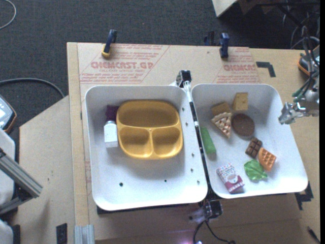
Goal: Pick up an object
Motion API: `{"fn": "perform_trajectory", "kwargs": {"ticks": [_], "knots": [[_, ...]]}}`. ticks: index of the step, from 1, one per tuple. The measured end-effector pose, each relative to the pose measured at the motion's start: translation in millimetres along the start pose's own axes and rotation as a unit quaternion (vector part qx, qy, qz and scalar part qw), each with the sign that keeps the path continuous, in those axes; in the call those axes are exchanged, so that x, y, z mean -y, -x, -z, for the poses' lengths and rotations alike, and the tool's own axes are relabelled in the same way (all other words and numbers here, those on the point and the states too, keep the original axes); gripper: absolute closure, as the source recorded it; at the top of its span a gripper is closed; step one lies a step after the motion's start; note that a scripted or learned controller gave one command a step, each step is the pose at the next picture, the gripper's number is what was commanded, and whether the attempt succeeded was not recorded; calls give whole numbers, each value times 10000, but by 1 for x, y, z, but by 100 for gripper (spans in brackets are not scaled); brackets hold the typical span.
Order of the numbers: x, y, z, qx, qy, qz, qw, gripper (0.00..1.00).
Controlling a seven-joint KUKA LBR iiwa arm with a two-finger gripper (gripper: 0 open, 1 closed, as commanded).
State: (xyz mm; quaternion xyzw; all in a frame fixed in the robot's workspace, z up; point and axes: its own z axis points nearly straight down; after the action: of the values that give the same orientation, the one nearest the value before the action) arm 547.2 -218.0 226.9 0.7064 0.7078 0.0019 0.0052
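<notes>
- Objects for picking: we list them left to right; none is lifted yet.
- Left bin (96, 187): a white bottle (110, 134) lies touching the 9 o'clock edge of a yellow divided plate (150, 128), with a dark purple item (112, 110) just above it. We judge the plate too wide and flat to grip; an attempt may only drag it.
- Right bin (284, 182): a green piece (207, 141) hugs the 9 o'clock wall, where a finger could strike the rim.
- Bin centre: pizza slice (222, 123), brown disc (243, 125), chocolate (253, 147) and waffle (266, 158) sit touching; a grasp could nudge neighbours or catch two.
- Gripper (290, 113): at the right bin's 3 o'clock rim, holding nothing; we cannot tell its opening.
</notes>
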Motion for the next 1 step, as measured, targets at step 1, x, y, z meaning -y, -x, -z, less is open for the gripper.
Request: {"fn": "perform_trajectory", "kwargs": {"ticks": [1], "knots": [[-1,0,-2,-10,-31,0,10000,100]]}}
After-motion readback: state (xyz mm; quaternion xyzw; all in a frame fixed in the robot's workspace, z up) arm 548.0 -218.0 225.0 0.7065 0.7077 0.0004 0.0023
